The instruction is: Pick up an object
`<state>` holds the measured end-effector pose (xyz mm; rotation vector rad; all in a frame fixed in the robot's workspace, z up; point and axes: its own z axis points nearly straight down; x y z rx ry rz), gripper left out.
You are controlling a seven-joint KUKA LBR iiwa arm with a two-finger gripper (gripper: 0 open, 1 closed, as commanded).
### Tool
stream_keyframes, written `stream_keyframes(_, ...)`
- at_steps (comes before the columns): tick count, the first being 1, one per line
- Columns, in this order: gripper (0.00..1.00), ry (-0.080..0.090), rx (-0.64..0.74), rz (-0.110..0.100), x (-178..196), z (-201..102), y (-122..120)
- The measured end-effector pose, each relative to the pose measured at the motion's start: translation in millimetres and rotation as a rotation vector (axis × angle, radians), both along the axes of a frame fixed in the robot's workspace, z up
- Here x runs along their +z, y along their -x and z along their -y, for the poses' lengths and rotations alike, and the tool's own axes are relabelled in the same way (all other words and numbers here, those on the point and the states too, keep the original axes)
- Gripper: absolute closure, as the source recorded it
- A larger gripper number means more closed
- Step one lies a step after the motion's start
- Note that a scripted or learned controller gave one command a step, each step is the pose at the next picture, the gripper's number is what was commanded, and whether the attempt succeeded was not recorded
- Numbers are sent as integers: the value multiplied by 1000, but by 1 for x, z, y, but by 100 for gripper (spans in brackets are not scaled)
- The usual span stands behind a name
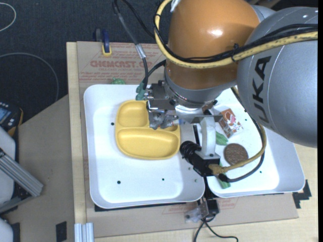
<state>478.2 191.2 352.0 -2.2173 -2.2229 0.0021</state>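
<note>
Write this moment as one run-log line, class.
arm: over bins | gripper: at yellow divided tray, left bin | grasp: unclear | right bin: brown disc

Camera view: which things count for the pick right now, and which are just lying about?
For the job:
- hand, over the left bin
- yellow divided tray, just beneath it

Lying about:
- brown disc, right bin
- red and white packet
- green pieces
- cardboard sheet

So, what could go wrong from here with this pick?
1. The gripper sits at the yellow tray's inner rim; the tray is wide and smooth, so it may slip or tilt if lifted.
2. The black cable hangs low over the right bin, near the brown disc and small packet, and may drag them.
</note>
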Motion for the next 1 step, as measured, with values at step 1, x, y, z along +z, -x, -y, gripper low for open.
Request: stream_keyframes(1, 100, 1, -5, -1, -15, 19, -20)
